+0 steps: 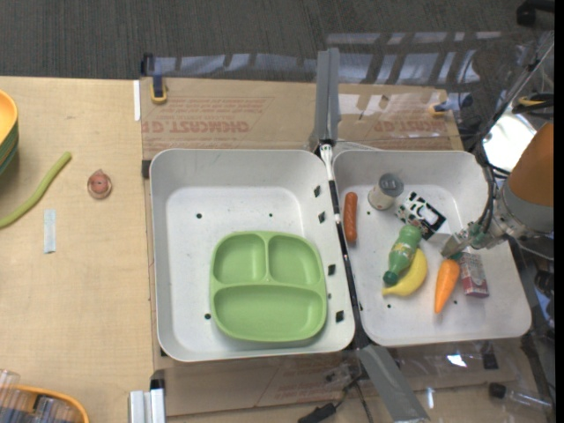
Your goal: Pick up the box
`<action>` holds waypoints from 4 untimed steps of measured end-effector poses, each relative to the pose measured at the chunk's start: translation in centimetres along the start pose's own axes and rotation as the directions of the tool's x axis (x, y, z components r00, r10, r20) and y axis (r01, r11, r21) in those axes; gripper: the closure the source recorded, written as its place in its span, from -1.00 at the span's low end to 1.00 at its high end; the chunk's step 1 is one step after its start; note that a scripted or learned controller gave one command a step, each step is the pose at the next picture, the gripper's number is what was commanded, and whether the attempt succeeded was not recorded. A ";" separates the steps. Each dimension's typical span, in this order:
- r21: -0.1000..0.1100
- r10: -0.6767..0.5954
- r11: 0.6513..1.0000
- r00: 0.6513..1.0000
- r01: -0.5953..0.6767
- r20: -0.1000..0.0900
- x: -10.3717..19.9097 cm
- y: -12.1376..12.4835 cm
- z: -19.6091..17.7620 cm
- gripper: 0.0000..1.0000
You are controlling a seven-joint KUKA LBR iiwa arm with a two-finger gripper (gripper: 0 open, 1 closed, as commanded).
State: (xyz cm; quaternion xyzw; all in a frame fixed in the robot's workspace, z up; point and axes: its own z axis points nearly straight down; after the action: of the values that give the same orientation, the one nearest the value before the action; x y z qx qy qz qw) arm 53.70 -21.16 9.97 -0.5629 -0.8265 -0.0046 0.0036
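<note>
A dark carpeted floor lay behind the worktop (70, 148), where flattened cardboard sat under two shallow white bins side by side. The left bin (176, 183) carried a green divided plate (267, 286). The right bin (502, 315) held the clutter: a red sausage-like piece (351, 216), a grey round thing (387, 189), a black-and-white piece (421, 211), a green bottle (406, 244) resting on a banana (408, 276), a carrot (445, 284), and the box (474, 274), a small pinkish carton near the bin's right wall, just beside the carrot. The end effector (476, 235) hung just above the box's far end, so the box lay directly toward the near rim from it, its long axis running far-to-near. Nothing sat between the tips; whether they were spread or closed could not be told. My judgement: a short straight drop, jaws across the narrow width
</note>
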 end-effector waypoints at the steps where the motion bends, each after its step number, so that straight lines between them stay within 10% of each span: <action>1: -0.001 -0.002 1.000 1.000 0.002 0.001 0.0 0.1 -0.9 1.00; 2: 0.005 -0.220 0.976 0.975 0.220 0.014 -0.6 8.0 -11.1 1.00; 3: 0.005 -0.220 0.975 0.975 0.220 0.013 -0.6 8.0 -11.1 -1.00; 4: 0.005 -0.179 0.984 0.984 0.179 0.012 -2.4 4.9 -0.8 -1.00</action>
State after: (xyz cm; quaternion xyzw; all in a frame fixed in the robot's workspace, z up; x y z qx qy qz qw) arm 59.11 -21.59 10.75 -0.4863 -0.8738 0.0003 -0.0008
